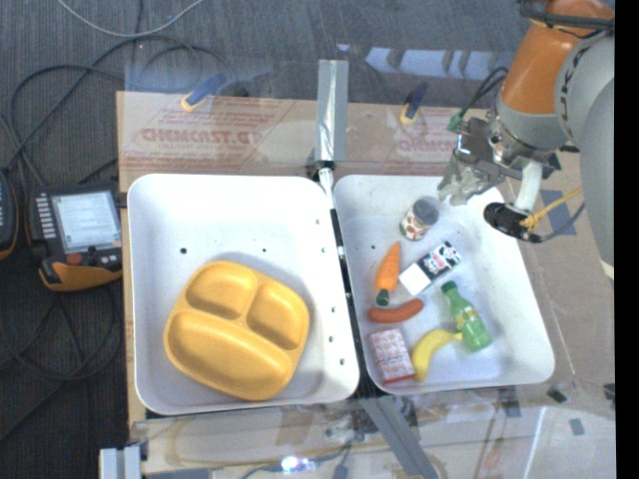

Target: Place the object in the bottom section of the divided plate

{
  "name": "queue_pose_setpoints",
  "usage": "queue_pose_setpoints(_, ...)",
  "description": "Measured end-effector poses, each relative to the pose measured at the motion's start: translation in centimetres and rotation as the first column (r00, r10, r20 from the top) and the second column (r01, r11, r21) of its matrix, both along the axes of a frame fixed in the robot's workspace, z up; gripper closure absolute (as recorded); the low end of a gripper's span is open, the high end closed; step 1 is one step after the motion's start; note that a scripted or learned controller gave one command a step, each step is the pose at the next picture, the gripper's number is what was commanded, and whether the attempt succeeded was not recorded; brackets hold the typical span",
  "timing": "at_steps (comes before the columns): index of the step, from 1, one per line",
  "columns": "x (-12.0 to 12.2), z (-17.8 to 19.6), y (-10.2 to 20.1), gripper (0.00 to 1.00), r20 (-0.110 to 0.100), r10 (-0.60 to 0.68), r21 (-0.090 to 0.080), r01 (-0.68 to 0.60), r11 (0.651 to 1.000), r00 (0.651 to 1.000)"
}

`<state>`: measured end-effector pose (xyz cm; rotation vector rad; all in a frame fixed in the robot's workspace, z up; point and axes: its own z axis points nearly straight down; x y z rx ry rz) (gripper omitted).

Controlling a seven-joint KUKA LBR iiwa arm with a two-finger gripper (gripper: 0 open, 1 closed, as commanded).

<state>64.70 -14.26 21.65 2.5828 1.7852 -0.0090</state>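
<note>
Tool (461, 190) hovering over right bin (529, 352), 1 o'clock corner, nothing held; finger gap — cannot tell. Nearest candidate: small can (419, 218), just below. Judged light, rigid, slick; grip across sides. Divided plate (237, 329) waits in left bin (160, 218).

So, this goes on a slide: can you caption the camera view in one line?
The tool hovers above the right bin's toy foods; the yellow divided plate waits in the left bin.
</note>
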Motion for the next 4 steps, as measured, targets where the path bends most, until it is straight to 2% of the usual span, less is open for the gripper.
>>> queue_pose_setpoints(1,-3.3,-12.2,4.2,1.0,0.005,0.028,0.005,-0.028,1.0,1.0)
queue_pose_setpoints(2,-3.7,-12.4,1.0,1.0,0.019,0.259,0.001,-0.259,0.966,0.966)
queue_pose_setpoints(3,-6.7,-3.4,6.0,1.0,0.003,0.383,0.007,-0.383,0.924,0.924)
queue_pose_setpoints(4,-5.2,-3.4,7.3,1.0,0.001,0.336,0.007,-0.336,0.942,0.942)
